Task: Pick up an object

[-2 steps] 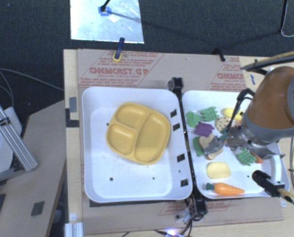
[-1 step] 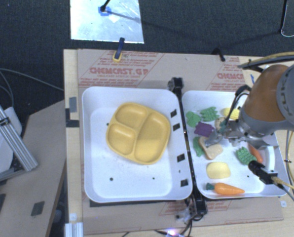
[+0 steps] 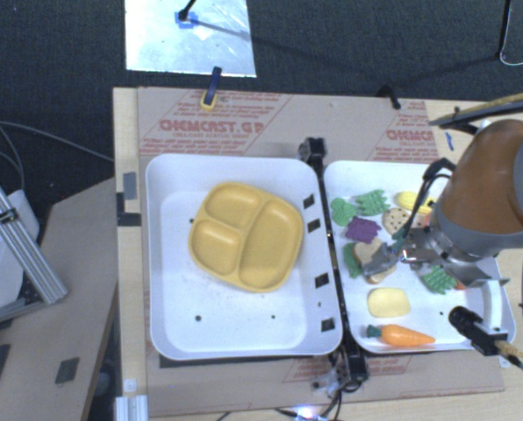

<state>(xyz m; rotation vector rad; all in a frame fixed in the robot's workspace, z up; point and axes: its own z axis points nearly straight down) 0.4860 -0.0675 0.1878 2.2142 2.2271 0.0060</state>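
Left bin (image 3: 169, 235): a shallow white tray, seated on the brown surface (image 3: 270, 125) printed with red lettering. Within it, a yellow divided plate (image 3: 246, 235) is laid near the middle, three compartments visible, tilted slightly so that its longer side runs from upper left to lower right. A black divider (image 3: 325, 235) is set between the two bins.

Right bin (image 3: 349, 323): a shallow white tray, touching the divider, holding a scatter of toy foods. At its upper left, a green leafy piece (image 3: 343, 210) and a second green piece (image 3: 372, 202) are placed side by side. Just below them, a purple piece (image 3: 361, 229) is found. To the right of that, a round speckled cookie (image 3: 394, 222) is seen, and above it a small yellow piece (image 3: 407, 201), partly covered by the arm. A tan and brown piece (image 3: 368, 255), resembling a slice of bread, is lodged near the middle, beside the claw. Below it, a pale yellow block (image 3: 389, 303) is laid flat, long axis roughly left to right. Along the near edge, an orange carrot (image 3: 402, 336) is laid with its long axis almost horizontal, green top pointing left, tapered tip pointing right and slightly downward. A green ridged piece (image 3: 437, 280) is seen farther right, under the arm.

Claw (image 3: 390, 257): lowered into the right bin over the tan piece; whether it is released or clenched cannot be told, and no object is seen gripped. The grey arm with its orange band (image 3: 490, 178) is entered from the right.
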